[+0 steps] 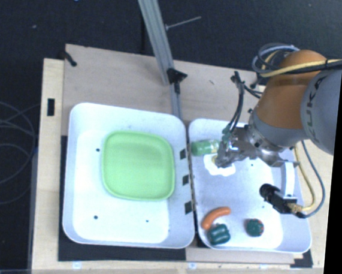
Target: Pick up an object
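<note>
In the right bin (287,238), the gripper (224,161) hung low over the far left part, just above a small white object (223,169) lying on the floor there; whether it pinched anything I could not tell. Just beside it to the left lay a pale green piece (204,147), close to the bin's wall. Nearer the front sat 3 things close together: an orange sausage shape (216,216), a dark green block (219,234) touching it, and a round green item (254,227). The left bin (83,173) held 1 light green plate (139,166).
</note>
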